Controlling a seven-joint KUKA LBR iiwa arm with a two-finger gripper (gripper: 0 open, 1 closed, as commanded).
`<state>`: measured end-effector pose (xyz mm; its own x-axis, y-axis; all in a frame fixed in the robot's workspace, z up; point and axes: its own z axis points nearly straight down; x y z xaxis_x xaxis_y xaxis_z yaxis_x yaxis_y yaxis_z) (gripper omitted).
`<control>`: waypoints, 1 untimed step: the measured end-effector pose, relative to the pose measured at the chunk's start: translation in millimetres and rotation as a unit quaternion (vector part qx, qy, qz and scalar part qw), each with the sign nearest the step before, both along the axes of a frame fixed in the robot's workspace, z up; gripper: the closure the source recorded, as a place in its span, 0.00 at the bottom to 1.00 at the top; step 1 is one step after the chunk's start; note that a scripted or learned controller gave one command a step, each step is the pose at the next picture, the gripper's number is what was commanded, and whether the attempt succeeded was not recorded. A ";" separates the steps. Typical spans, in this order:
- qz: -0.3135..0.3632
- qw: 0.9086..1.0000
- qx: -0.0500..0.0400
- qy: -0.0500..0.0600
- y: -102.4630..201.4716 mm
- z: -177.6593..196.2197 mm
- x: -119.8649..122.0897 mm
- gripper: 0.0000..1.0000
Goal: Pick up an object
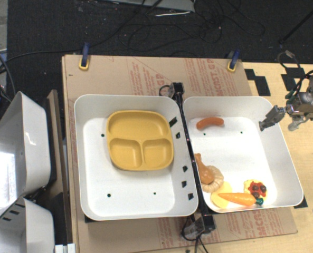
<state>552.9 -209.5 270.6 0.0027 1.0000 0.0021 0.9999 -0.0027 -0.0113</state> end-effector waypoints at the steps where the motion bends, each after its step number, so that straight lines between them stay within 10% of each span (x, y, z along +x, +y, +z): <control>1: 0.002 1.000 -0.001 -0.006 0.9 6.6 2.3 0.00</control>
